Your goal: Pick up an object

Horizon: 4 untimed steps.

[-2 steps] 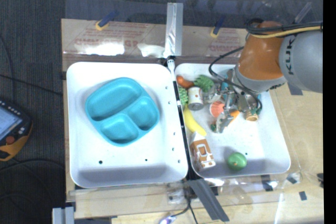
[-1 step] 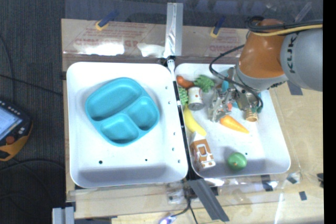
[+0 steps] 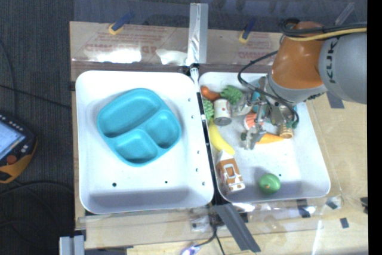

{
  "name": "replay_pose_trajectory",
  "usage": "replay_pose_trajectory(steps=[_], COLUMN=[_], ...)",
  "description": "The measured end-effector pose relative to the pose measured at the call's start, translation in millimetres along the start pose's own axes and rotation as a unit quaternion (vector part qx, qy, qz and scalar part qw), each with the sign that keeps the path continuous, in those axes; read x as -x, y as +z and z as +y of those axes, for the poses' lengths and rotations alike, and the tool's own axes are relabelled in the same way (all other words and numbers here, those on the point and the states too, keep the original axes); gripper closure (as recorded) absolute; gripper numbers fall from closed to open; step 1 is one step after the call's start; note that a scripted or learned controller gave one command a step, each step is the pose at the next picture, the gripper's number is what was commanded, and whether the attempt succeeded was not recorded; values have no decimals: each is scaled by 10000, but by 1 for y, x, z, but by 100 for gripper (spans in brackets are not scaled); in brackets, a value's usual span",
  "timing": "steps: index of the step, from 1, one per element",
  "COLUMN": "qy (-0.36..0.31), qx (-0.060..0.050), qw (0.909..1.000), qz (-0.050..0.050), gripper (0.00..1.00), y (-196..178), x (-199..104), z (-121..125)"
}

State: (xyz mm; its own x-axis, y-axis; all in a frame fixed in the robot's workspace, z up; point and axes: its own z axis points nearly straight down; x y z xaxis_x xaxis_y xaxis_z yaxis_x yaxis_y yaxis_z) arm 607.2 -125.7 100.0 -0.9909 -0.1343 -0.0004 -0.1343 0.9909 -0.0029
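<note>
While gripper [image 3: 258,128] hangs low in right bin [image 3: 310,170], carrot [image 3: 276,138] beside it lies long axis left-right; finger state unclear; no label text legible.

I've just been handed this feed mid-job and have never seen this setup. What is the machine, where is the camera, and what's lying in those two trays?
This is a single fixed camera above the bench, looking down at a slant. The grey arm with the orange band is a robot arm reaching in from the right; its gripper hangs low over the right bin, among the clutter. I cannot tell whether it holds anything.

The left bin holds a blue divided plate. The right bin holds small toy items: a yellow banana along its left wall, a green ball near the front, a small orange and white box, a carrot-like orange piece by the gripper, a small white can, and some green leafy pieces at the back.
</note>
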Motion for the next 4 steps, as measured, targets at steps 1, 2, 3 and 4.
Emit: replay_pose_trajectory(steps=[1, 2, 3, 4], qy=[-267, 237, 314, -214], qx=[42, 2, -5, 84], qw=[9996, 9997, 9995, 9997], qz=[-41, -67, -64, -32], gripper=[0, 0, 0, 0], y=[12, 11, 11, 12], x=[-7, 16, -22, -12], z=[-53, 4, -25, -60])
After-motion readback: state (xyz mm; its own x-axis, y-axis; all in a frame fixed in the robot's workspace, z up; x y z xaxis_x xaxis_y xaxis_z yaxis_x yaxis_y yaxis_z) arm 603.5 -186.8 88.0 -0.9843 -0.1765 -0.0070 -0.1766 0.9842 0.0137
